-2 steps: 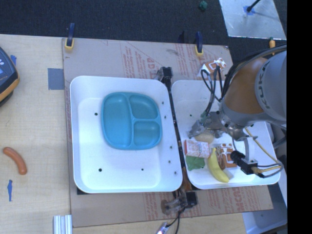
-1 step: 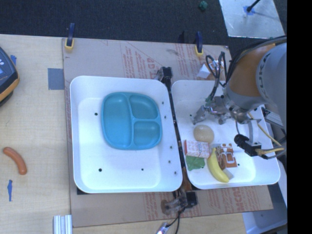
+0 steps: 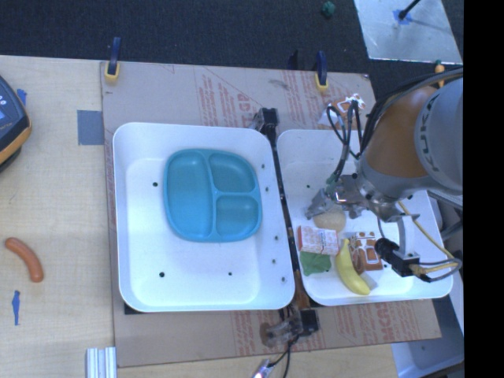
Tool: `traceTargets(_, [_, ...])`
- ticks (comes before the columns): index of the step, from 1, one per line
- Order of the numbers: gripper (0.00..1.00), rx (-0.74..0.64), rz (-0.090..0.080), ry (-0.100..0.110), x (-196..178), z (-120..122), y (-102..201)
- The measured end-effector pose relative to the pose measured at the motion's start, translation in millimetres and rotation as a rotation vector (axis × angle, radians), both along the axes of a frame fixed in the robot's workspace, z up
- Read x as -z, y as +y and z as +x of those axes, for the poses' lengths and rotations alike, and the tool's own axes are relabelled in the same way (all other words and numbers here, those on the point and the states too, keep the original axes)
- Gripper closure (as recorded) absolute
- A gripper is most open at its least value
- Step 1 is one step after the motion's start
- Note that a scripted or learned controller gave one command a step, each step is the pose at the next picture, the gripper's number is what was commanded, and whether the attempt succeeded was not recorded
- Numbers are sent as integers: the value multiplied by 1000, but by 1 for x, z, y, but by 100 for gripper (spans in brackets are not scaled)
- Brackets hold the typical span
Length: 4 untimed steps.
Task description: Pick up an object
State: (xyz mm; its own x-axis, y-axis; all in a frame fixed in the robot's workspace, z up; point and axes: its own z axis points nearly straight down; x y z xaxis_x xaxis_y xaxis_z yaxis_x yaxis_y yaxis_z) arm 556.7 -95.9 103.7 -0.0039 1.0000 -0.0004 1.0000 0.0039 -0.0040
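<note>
The right white bin (image 3: 305,160) holds a yellow banana (image 3: 350,271), a small carton with a red and green label (image 3: 317,241), a green piece (image 3: 316,263), a brown and white packet (image 3: 365,252) and a pale round item (image 3: 331,220). My gripper (image 3: 335,202) hangs low over this bin, just above the pale item and the carton. The grey arm with its orange band (image 3: 398,136) comes in from the right and covers much of the bin's far side.
The left white bin (image 3: 142,282) holds a blue divided plate (image 3: 213,194). A sausage (image 3: 25,258) lies on the wooden bench at far left, with a dark device (image 3: 9,120) at the left edge. Cables (image 3: 409,262) trail over the right bin's near corner.
</note>
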Motion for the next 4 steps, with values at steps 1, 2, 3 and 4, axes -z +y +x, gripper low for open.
traceTargets(1, [0,0,1,-2,12,41,-13])
traceTargets(2, [0,0,0,0,12,1,-25])
traceTargets(3, [100,-2,-1,0,1,2,-26])
traceTargets(4, [100,0,2,-2,-88,-10,31])
